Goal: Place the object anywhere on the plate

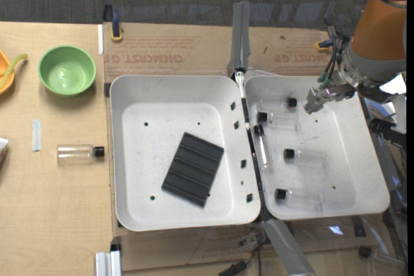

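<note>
The flat brown cardboard sheet (194, 48) under the bins has red letters. They look flipped. They seem to say "CHEMCAST GP".

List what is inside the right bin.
The right bin holds several clear vials with black caps. The gripper hangs over its upper part, hiding the floor below it.

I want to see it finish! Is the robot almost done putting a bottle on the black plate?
Not yet. Nothing looks done: the black ribbed plate in the left bin has nothing on it. The clear bottles with black caps lie in the right bin. Right now the gripper hangs over that bin's upper part, near one bottle, with nothing visibly held. Left to do: grab a bottle, carry it over, set it down on the plate.
</note>
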Action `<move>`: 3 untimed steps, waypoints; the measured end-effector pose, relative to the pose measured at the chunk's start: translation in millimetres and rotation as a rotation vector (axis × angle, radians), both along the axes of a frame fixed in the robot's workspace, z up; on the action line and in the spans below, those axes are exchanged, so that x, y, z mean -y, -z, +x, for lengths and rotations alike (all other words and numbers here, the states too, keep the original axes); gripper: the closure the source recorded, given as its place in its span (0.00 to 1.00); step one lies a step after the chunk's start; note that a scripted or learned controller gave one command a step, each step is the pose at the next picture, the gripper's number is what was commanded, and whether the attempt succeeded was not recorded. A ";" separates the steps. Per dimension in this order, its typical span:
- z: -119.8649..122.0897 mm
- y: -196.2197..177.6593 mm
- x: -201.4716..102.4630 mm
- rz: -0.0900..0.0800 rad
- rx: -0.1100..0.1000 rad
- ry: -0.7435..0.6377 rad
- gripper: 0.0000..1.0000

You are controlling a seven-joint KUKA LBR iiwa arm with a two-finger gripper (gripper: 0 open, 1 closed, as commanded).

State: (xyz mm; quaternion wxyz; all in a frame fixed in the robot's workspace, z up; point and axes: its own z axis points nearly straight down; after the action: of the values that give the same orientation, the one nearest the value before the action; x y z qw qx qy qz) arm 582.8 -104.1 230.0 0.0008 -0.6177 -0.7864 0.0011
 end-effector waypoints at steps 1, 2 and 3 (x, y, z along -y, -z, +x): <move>76.8 -138.7 8.3 -0.001 0.004 -0.377 1.00; -6.6 -39.0 -30.3 0.001 0.001 -0.499 1.00; 69.5 -153.7 -40.0 -0.001 0.005 -0.707 1.00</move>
State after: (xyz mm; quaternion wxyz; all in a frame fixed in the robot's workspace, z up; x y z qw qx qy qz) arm 652.4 -64.1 383.7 -0.0020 -0.3074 -0.9516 0.0002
